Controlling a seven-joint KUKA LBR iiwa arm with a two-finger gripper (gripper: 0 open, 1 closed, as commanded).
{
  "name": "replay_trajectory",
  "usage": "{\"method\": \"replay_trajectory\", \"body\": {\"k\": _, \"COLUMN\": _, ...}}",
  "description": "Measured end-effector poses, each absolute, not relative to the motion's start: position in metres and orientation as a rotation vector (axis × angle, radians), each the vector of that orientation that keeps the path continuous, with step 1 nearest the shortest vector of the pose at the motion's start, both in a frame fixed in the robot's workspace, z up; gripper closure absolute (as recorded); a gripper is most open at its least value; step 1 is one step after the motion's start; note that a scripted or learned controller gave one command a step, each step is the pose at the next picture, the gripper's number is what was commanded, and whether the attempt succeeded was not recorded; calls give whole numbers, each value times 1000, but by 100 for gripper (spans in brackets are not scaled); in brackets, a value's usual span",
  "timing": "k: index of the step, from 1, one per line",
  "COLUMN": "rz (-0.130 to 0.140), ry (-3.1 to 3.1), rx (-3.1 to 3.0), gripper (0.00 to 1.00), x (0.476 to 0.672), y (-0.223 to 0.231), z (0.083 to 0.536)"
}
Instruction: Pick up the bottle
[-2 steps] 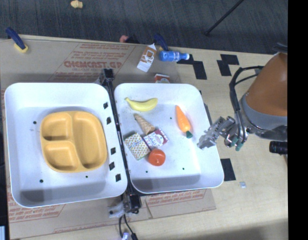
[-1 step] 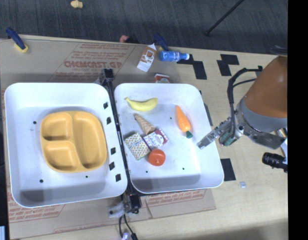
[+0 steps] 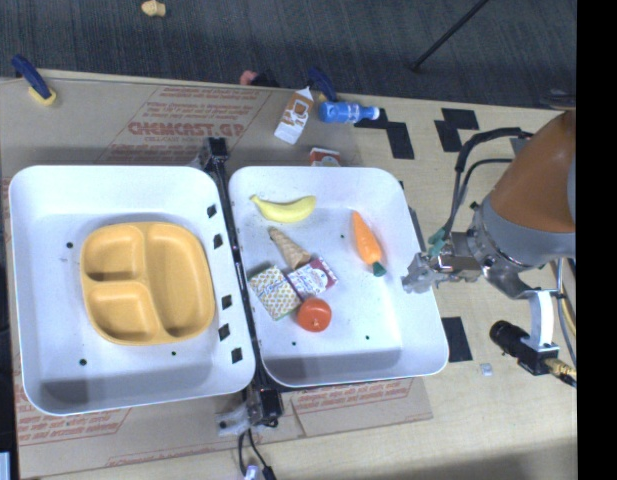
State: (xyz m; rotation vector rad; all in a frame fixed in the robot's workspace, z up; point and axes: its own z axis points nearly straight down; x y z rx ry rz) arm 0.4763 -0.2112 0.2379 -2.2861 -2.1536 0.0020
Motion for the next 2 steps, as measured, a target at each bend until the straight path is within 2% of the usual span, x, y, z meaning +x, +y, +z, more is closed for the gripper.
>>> {"method": "replay_trajectory", "body": {"k": 1, "rz": 1, "ry": -2574, "rx": -1794, "gripper": 100, "x": 476, "y": -186, "z": 189}}
{"method": "replay_trajectory", "body": {"k": 2, "rz": 1, "ry": -2787, "rx": -1449, "gripper": 100, "x": 477, "y": -211, "z": 219}}
